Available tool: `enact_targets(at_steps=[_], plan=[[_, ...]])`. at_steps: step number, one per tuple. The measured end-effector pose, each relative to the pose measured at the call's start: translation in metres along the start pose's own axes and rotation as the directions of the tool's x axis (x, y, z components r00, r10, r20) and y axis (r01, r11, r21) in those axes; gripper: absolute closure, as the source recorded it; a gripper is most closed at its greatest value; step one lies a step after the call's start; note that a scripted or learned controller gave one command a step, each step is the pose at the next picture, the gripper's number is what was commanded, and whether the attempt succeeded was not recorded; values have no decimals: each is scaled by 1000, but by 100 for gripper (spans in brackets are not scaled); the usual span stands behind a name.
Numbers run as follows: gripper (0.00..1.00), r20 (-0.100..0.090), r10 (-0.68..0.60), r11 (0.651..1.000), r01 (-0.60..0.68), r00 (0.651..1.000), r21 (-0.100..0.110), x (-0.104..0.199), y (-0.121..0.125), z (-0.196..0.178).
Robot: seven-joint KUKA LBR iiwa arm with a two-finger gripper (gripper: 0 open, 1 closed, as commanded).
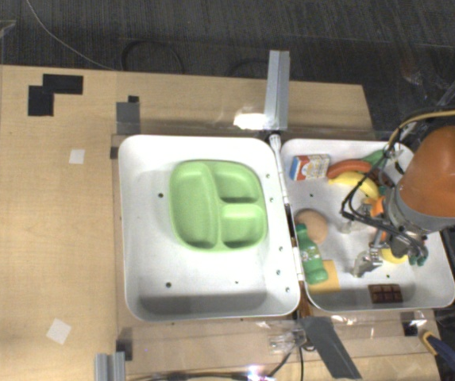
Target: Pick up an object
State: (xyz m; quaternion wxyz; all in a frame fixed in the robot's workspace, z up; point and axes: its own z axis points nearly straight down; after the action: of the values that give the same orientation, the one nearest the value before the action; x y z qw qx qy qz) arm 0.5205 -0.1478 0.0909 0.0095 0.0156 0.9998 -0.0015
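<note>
On the wooden counter [44, 236], the left shallow white bin [144, 292] is seen to carry a pale green divided plastic tray [215, 205], well to the left of the fingers. In the right shallow white bin [433, 288], a green plastic bottle [310, 260] and a tan rounded object [313, 226] lie just left of the fingers, the bottle's long axis running up and down the view. A small dark brown rectangular block [386, 294] lies just below them. The fingers [374, 258] are lowered over bare bin floor; whether they are apart or together cannot be told. Nothing is seen gripped.
</note>
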Motion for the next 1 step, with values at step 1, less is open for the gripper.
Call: enact_targets(at_steps=[1], plan=[[0,6,104,995,-104,995,1,28,33,-1]])
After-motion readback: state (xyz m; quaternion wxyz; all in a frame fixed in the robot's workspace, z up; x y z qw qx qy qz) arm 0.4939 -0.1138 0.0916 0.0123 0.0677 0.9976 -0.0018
